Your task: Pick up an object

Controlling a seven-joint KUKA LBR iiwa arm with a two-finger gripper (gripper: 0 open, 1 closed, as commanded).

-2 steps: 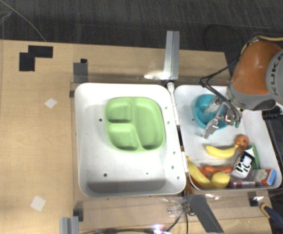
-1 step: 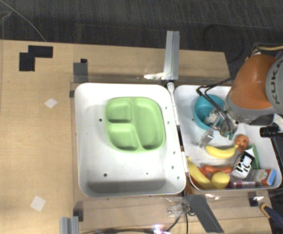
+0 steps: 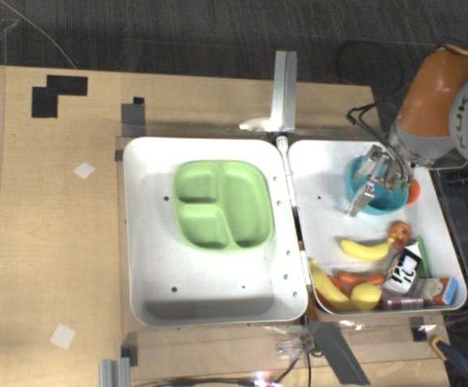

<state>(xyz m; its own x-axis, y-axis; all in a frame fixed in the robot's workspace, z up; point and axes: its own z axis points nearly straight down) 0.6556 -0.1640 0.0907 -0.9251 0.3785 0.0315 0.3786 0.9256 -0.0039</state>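
Currently the tool is seen spread open over the blue bowl, at 12 o'clock in the right bin; nothing is gripped. Rim could be clipped, bowl tipped.

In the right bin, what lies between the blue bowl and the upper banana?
Nothing: in the camera view, bare white bin floor separates the blue bowl from the upper banana. The end effector hangs over the bowl's left edge.

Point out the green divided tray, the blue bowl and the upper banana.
green divided tray (image 3: 221, 204): camera view, on its central divider.
blue bowl (image 3: 358, 176): camera view, on its left rim.
upper banana (image 3: 365, 250): camera view, on its middle.
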